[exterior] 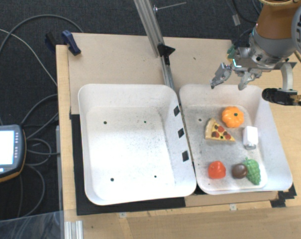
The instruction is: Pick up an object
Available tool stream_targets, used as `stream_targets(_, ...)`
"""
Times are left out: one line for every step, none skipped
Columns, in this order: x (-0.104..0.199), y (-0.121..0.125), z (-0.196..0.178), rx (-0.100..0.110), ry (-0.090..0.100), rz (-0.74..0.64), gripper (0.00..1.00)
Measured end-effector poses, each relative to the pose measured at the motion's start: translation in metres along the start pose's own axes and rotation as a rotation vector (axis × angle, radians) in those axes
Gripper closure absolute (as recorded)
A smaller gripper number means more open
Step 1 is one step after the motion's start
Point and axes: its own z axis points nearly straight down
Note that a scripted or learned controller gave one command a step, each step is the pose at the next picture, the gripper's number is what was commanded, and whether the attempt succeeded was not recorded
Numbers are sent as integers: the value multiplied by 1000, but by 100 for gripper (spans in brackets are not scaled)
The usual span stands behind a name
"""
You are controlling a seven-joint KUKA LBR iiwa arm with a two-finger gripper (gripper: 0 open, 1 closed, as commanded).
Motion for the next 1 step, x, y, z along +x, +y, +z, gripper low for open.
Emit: stream_targets(0,1,-3,-5,-1,-1,0)
